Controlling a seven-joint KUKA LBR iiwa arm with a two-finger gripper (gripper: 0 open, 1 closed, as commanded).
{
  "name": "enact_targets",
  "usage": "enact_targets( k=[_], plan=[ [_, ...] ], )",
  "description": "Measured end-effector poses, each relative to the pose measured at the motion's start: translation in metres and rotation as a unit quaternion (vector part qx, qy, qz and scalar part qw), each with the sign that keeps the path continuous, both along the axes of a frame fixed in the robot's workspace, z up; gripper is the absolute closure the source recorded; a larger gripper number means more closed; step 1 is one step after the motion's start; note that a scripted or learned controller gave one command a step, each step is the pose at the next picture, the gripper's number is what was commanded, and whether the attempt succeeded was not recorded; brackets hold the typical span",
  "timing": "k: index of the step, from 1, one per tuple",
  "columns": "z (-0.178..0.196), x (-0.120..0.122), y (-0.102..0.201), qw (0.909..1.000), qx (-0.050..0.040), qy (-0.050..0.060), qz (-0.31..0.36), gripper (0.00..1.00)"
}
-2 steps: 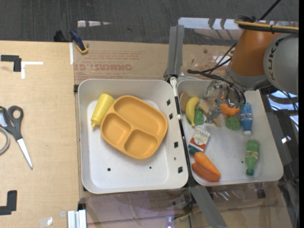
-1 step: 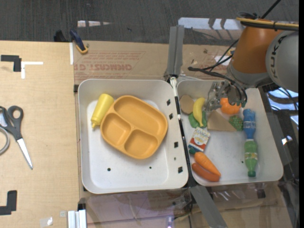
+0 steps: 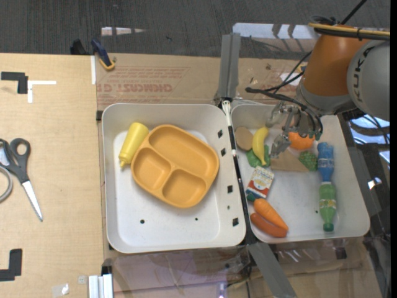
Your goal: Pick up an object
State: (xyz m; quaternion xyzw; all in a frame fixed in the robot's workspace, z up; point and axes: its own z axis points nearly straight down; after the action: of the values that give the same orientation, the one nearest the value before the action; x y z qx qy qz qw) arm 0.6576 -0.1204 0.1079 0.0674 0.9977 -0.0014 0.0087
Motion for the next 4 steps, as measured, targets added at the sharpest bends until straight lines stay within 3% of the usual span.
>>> enact_targets(
  k=[1, 2, 3, 4],
  plan=[
    [-0.015, -0.041, 0.002, 1.0, 0.001, 0.007, 0.007, 0.0],
    [-0.004, -0.039, 0.003, 1.0, -0.0001, 0.004, 0.008, 1.0],
    [-0.013, -0.053, -0.086, 0.9896, -0.0005, 0.005, 0.144, 1.0],
    [-0.013, -0.053, -0.086, 0.9896, -0.0004, 0.005, 0.144, 0.0]
  ],
)
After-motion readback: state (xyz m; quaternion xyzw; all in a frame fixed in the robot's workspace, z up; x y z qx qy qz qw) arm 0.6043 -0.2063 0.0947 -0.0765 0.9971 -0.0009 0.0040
